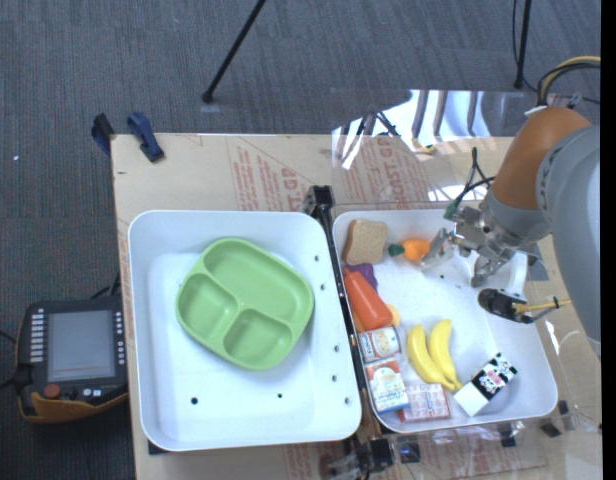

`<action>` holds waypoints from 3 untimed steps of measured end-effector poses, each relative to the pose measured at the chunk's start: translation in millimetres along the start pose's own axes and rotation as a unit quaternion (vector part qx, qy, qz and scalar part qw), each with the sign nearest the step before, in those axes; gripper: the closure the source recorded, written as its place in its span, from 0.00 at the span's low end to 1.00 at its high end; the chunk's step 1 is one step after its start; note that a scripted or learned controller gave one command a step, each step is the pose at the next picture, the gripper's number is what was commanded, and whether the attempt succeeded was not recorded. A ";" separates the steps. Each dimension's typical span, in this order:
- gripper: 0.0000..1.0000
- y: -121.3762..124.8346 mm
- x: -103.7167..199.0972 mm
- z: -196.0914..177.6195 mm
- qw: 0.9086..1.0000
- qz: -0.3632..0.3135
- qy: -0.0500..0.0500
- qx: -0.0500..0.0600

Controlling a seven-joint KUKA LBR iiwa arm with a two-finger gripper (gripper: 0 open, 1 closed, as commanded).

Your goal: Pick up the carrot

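So the carrot [416,250] isn't picked up yet as far as anyone can tell. It lies on the floor of the right bin [544,368], up near that bin's far edge, just beside the slice of bread [365,241]. The end effector [458,250] sits low right next to it, on the side toward the arm [548,183], and looks close enough to be touching or nearly so. Whether its fingers are apart or together is impossible to make out at this size, and nothing shows the carrot between them. So the reach looks about done, while the grab and the lift are both left.

On looks: the carrot is a small stubby orange thing with a green tip, smooth and slightly shiny, probably toy plastic. The bread is a flat tan square with a darker crust. Below it there's an orange bottle [368,303] with something purple at its top end, then a couple of small printed cartons [387,385], two curved yellow bananas [433,353], and a black-and-white cow-pattern box [488,382] near the bin's near right corner.

The left bin [148,368] holds a pale green divided plate [245,303] with three compartments, matte and rounded. Both bins are shallow glossy white trays, and the worktop [228,168] under them looks like plain cardboard-brown board with red print.
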State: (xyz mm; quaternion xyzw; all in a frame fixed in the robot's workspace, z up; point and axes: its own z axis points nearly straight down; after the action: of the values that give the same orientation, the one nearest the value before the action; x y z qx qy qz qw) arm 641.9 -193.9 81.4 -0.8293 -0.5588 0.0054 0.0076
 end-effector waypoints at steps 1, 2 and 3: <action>0.00 -12.3 16.9 -0.3 0.985 0.174 -0.007 0.004; 0.00 -25.8 38.2 -0.2 0.957 0.289 -0.006 0.000; 0.00 -50.5 41.8 0.0 0.918 0.397 0.002 -0.002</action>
State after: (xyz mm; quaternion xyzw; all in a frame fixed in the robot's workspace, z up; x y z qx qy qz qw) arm 610.7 -136.2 82.4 -0.9830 -0.1837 0.0051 0.0039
